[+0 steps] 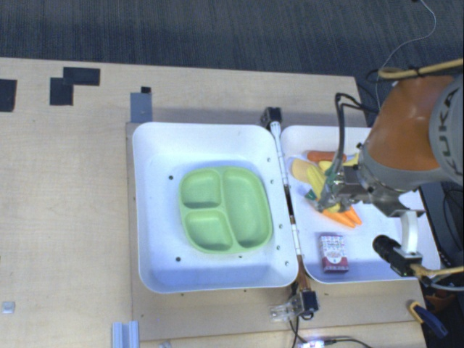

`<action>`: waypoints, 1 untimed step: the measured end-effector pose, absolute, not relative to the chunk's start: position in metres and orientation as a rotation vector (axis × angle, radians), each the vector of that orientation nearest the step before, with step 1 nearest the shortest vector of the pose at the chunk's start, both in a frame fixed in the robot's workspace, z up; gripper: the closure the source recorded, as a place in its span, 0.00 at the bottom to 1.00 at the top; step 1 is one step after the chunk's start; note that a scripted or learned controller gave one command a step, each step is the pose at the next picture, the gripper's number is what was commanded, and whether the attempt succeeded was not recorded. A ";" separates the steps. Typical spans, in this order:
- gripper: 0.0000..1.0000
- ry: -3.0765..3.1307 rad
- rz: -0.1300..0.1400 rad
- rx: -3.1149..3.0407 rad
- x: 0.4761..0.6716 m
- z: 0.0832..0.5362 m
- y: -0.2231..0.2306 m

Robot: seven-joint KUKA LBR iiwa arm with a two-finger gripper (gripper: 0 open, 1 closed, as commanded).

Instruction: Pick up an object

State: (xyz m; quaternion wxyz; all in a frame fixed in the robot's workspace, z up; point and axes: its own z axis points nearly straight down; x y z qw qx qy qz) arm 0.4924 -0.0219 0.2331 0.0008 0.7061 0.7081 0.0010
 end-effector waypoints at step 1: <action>1.00 2.228 0.006 2.210 0.494 0.244 -0.021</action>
